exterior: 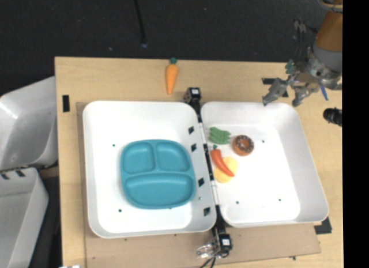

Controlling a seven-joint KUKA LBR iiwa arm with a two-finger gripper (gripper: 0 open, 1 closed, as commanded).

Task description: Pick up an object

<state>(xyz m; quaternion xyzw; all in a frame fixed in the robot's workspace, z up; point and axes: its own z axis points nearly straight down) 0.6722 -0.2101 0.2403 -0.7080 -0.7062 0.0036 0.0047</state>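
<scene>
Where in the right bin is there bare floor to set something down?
The right bin has bare floor across its near half and far-right side, right of the donut. Its left edge is crowded: broccoli, the orange-red piece and the yellow piece cluster there.

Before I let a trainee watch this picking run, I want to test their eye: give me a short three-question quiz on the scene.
1. True or false: the blue divided plate lies in the left bin.
2. Which item lies on the bench outside both bins? A) carrot B) doughnut C) green toy
3. Fill in: the gripper hovers over the right bin's ____ rim.

Key: 1 true; 2 A; 3 far.
</scene>
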